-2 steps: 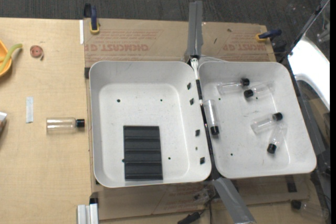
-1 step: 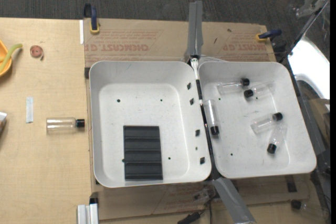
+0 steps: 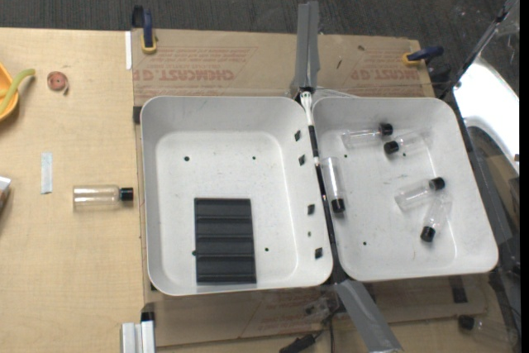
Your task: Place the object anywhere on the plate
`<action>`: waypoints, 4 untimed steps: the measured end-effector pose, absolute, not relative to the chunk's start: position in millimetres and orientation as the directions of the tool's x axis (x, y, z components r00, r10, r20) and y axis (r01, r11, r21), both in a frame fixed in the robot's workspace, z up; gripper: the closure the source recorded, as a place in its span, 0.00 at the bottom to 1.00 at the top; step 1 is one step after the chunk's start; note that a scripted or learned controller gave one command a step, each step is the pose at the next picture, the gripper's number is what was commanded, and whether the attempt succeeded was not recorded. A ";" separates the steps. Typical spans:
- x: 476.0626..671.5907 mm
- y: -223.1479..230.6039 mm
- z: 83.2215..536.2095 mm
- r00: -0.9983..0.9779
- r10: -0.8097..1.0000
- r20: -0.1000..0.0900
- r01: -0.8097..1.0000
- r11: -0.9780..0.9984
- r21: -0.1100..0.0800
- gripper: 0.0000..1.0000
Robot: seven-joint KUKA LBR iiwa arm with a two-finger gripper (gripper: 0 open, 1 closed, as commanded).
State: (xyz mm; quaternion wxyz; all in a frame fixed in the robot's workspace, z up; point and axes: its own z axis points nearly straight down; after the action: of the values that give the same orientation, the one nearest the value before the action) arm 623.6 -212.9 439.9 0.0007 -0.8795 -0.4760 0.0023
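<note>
We see the two white bins side by side on the surface, and the work is split between them. The left bin holds the plate, a dark ribbed slab lying flat near the front wall, with bare floor around it so it can be reached from above. The right bin holds the supply: five clear vials with black caps, all lying on their sides and apart from one another. One vial lies along the left wall, just beside the divide, which we judge awkward for a grasp. The vial near the middle has room on both sides and looks the easier pick.

Nothing rests on the plate, so we judge the task not yet begun. A pale shape at the right edge may be part of the arm; we cannot tell how the fingers stand.

Off to the left, a spare vial lies on the surface, well apart from both bins. Blue clamps pin the cardboard under the bins, presumably to keep everything from sliding.
</note>
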 end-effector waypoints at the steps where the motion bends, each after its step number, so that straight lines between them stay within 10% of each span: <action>1: 659.4 -131.5 439.6 0.782 0.623 -0.004 0.623 -0.782 -0.002 0.00; 2: 620.0 -184.7 440.0 0.890 0.457 -0.005 0.457 -0.890 -0.002 0.00; 3: 645.9 -149.7 439.1 0.960 0.278 -0.005 0.278 -0.960 -0.002 0.00; 4: 598.3 -220.5 439.8 0.980 0.198 -0.006 0.198 -0.980 -0.002 0.00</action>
State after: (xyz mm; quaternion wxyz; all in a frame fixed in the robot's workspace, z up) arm 598.3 -220.5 439.8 0.0006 -0.9950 -0.0996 0.0029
